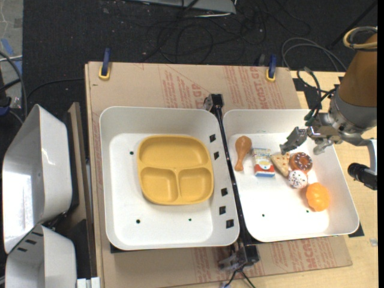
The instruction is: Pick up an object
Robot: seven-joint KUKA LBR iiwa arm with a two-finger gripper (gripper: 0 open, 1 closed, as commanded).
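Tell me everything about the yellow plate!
The yellow plate is smooth, looks like plastic, and has rounded corners. Raised ridges split it into three sections: one long one at the far side and two smaller ones nearer the camera. It lies flat in the middle of the left white bin, nothing on it.

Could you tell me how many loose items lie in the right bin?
6: drumstick leftmost, small carton, wedge, chocolate donut, white ball, orange nearest the front. The hand may hide more.

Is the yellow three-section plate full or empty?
Empty: the yellow three-section plate in the left white bin shows bare compartments.
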